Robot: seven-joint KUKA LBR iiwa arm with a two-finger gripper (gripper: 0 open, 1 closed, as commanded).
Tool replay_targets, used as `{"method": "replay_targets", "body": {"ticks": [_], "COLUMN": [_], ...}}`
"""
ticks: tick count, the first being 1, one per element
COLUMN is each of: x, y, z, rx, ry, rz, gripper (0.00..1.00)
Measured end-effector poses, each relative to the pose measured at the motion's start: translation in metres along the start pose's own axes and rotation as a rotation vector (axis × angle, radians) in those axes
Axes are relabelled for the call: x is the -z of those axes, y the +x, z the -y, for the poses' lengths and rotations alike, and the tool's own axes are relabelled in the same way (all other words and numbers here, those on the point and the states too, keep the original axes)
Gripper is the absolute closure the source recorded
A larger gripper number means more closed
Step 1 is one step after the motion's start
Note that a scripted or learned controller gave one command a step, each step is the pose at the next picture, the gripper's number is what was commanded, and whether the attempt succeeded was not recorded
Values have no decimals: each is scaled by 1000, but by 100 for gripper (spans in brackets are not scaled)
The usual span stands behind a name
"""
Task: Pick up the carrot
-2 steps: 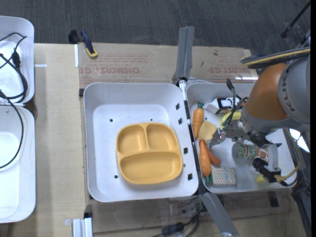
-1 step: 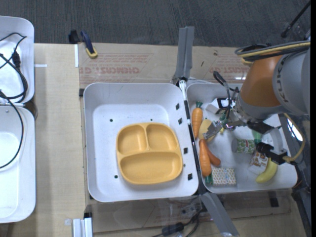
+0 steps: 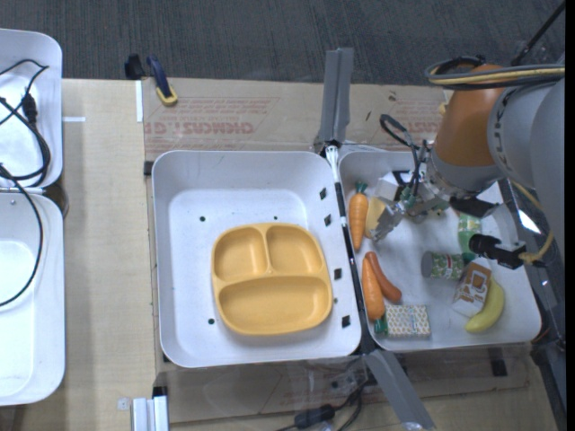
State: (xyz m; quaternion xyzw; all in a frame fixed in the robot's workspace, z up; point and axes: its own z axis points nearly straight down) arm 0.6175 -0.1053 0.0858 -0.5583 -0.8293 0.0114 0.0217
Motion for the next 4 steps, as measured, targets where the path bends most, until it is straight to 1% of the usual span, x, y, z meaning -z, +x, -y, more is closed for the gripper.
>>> {"method": "replay_targets", "body": {"ticks": [1,2,3,4], "x": [10,106,100,98], "y": [-4,61,127,107], "z": [0,-25,61,101], "rx": [0,-202,-79,-6], "ry": [-10,-45,-42,-41], "rz": [14,20,22,22], "gripper": [100,100,100,100]}}
